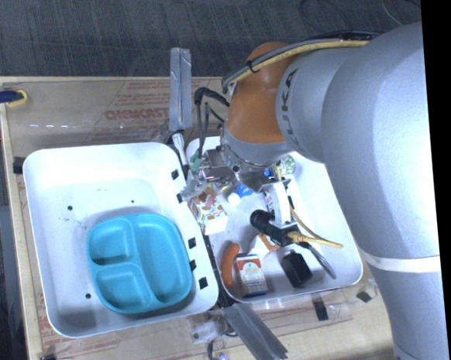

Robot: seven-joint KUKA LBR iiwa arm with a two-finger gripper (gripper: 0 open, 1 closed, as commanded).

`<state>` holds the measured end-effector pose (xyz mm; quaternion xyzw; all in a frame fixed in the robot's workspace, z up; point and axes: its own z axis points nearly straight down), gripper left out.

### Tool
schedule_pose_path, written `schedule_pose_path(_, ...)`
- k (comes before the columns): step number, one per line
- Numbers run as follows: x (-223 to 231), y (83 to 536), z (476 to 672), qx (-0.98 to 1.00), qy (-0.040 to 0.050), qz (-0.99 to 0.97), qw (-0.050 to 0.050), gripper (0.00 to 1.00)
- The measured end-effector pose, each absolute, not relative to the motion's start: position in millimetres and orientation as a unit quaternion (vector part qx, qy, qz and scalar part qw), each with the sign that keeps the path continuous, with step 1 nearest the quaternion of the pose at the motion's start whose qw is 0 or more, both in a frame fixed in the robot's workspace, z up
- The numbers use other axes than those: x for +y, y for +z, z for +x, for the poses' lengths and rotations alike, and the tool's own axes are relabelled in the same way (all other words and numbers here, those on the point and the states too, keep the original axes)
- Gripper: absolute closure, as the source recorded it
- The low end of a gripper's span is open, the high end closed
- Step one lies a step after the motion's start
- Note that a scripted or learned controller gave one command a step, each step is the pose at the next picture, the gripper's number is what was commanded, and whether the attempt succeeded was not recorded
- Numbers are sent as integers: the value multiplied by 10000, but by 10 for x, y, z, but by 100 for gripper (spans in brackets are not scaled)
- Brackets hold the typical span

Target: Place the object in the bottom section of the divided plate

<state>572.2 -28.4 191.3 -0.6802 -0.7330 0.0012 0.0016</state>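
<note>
turquoise divided plate [138,260], white bins [47,181], possibly red-white box [251,274]

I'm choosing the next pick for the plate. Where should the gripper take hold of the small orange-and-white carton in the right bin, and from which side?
Probably across the two long sides of the small orange-and-white carton, coming straight down from above. It lies flat near the front wall of the right white bin, broad face up. An orange curved object crowds its left edge, so finger room there looks tight.
</note>
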Motion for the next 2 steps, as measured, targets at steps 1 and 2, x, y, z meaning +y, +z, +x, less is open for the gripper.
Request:
schedule_pose_path(1, 161, 1905, 5245, -7587, 16, -6515, 20, 100)
schedule_pose_path(2, 156, 1906, 5246, -7584, 15, -6518, 17, 0)
